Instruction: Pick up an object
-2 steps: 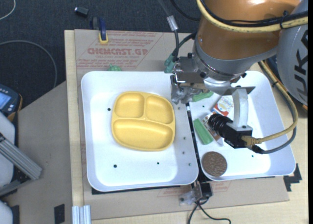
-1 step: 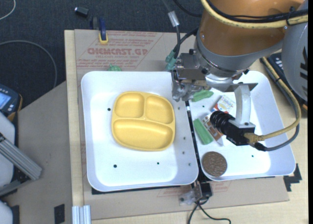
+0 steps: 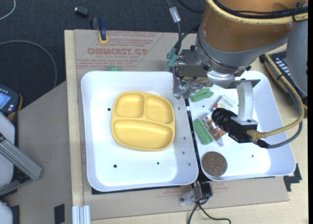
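Camera view had the gripper point(image 3: 182, 90) low over the far end of the rim the two bins share, probably lining up on the small green plastic piece point(image 3: 201, 94) just beside it. Whether it was open or clenched, couldn't tell. The left white bin point(image 3: 93, 135) held one yellow three-section plastic plate point(image 3: 143, 120). The right white bin point(image 3: 274, 120) held that green piece, a flat green strip point(image 3: 202, 131), a small printed packet point(image 3: 225, 103) and a round brown disc point(image 3: 214, 163).
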